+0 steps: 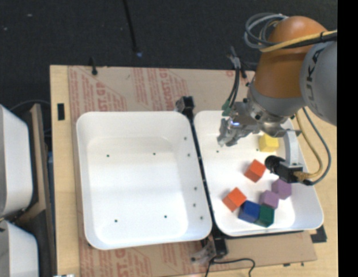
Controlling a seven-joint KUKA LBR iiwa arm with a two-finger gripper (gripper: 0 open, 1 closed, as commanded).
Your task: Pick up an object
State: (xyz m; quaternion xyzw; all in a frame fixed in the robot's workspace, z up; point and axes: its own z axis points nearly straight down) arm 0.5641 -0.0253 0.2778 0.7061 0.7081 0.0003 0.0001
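- Loose blocks sit in the right bin (309, 212): a yellow block (268, 142) far right, just beside the wrist.
- Orange block (255, 170) mid-bin; second orange block (234, 198) nearer and to its left.
- Two purple blocks (281, 188) (269, 199) touching each other, toward the near right.
- Blue block (249, 212) and green block (265, 215) side by side at the near edge, just beside the lower purple one.
- Gripper (228, 136) hangs over the far left part of the right bin, over bare white floor, apart from every block. Nothing seen between its fingers; spread or pressed together, cannot tell.
- Arm (283, 68), grey with orange band, comes in from the right.
- Left bin (86, 154) alongside, on a cardboard sheet (127, 88).
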